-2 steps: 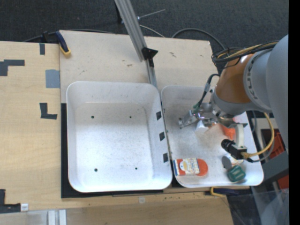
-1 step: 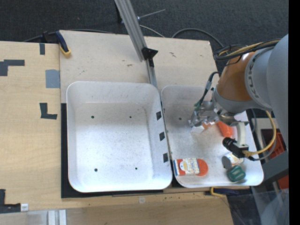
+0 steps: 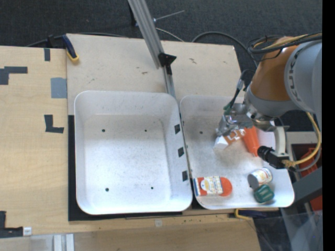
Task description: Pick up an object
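Note:
My gripper (image 3: 228, 131) hangs low over the right bin (image 3: 204, 119), right at a white and orange packet (image 3: 230, 139) near the bin's middle. An orange bottle-like item (image 3: 251, 140) lies just to the right of the packet. A red and white pouch (image 3: 213, 186) lies at the bin's front left. A grey can (image 3: 259, 178) and a green object (image 3: 264, 194) sit at the front right corner. The fingertips touch or overlap the packet, and the wrist hides how they stand.
The left bin (image 3: 128, 150) lies beside the right one, sharing a raised rim. A slanted metal rail (image 3: 149, 30) crosses the back of the bench. Cables run behind the arm at the right.

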Controlling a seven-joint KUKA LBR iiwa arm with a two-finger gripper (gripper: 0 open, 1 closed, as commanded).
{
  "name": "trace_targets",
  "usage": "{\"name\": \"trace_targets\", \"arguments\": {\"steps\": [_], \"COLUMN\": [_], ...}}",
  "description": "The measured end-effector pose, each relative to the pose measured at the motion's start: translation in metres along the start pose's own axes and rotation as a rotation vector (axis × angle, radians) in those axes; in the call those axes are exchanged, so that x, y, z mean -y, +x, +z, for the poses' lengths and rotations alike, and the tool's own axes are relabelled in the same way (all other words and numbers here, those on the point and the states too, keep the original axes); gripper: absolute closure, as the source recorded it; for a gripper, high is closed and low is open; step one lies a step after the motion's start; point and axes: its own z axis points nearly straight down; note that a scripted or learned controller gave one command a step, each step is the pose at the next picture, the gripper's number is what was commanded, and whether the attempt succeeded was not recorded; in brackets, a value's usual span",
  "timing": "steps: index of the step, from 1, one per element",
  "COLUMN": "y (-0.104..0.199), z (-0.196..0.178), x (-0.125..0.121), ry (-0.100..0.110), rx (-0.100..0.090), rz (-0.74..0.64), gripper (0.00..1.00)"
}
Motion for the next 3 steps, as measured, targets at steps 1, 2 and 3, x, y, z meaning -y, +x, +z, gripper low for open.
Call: {"name": "trace_targets", "arguments": {"steps": [1, 2, 3], "y": [0.0, 0.05, 0.105], "z": [-0.04, -0.046, -0.056], "x": [-0.001, -0.008, -0.009], "ry": [0.0, 0.004, 0.004], "rx": [0.0, -0.002, -0.003], "rz": [0.001, -0.004, -0.005], "gripper": [1.0, 1.0, 1.0]}}
